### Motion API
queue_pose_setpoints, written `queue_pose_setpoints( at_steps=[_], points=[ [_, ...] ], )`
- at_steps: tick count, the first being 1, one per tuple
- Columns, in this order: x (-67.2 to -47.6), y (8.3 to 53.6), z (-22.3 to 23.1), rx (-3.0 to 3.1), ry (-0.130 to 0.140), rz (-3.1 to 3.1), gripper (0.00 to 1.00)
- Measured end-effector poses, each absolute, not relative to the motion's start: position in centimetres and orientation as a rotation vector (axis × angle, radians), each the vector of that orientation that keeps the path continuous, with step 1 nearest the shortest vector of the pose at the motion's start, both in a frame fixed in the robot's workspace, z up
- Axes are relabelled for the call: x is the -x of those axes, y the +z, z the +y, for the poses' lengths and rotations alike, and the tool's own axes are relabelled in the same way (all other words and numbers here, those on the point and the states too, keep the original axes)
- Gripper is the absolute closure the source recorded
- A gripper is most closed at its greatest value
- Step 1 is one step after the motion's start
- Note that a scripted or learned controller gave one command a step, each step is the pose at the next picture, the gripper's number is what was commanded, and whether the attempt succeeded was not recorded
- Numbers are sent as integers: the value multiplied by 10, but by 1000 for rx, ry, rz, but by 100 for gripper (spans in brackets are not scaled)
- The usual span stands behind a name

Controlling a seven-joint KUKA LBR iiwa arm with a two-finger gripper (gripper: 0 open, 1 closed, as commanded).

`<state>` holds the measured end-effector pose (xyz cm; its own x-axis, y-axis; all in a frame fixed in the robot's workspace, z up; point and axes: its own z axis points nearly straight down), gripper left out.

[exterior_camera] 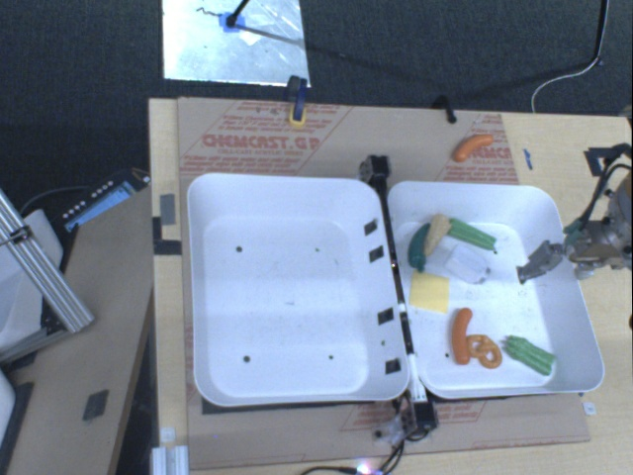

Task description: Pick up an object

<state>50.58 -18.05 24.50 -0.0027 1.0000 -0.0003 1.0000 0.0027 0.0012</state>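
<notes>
The gripper [539,262] hangs over the right bin [569,310], finger state unclear; it should centre squarely above the pretzel [485,350] before descending.

Even, bright overhead light; the white bins [287,191] nearly wash out, a foil sheet [235,26] glares, shadows stay soft, and the whole frame is slightly grainy and soft
</notes>
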Motion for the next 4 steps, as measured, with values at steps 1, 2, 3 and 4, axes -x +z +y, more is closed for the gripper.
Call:
queue_pose_setpoints(
  at_steps=[1,2,3,4],
  points=[
    [-484,103,-131,-2227,-8,2236,0],
    [-487,83,-90,-2215,1,2232,0],
    [-488,95,-93,-2217,4,2224,100],
    [-575,191,-59,-2200,19,2224,100]
  ],
)
